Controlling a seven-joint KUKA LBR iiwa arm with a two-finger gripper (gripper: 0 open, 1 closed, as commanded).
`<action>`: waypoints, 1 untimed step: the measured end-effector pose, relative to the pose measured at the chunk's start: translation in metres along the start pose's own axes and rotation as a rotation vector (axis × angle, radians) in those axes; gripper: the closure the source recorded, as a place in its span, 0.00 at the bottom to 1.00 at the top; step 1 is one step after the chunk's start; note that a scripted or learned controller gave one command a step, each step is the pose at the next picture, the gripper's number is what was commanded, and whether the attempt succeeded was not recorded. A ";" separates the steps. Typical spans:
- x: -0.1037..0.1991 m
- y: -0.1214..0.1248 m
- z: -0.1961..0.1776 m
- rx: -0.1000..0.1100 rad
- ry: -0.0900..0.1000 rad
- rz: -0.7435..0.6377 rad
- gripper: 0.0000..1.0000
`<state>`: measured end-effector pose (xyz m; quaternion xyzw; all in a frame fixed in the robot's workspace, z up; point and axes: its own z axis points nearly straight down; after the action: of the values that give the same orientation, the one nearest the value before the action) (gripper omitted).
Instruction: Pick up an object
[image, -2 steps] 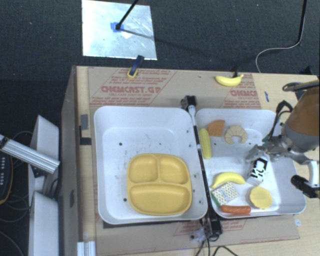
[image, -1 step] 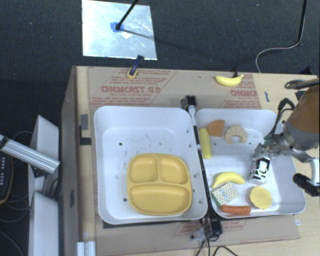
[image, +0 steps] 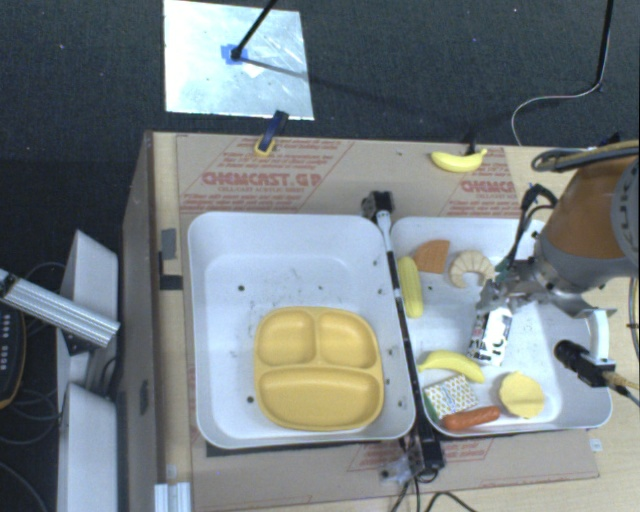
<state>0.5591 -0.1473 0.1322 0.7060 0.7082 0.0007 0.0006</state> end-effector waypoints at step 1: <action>-0.016 -0.049 -0.060 -0.001 -0.001 0.003 1.00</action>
<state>0.5104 -0.1630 0.1919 0.7069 0.7073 0.0005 0.0013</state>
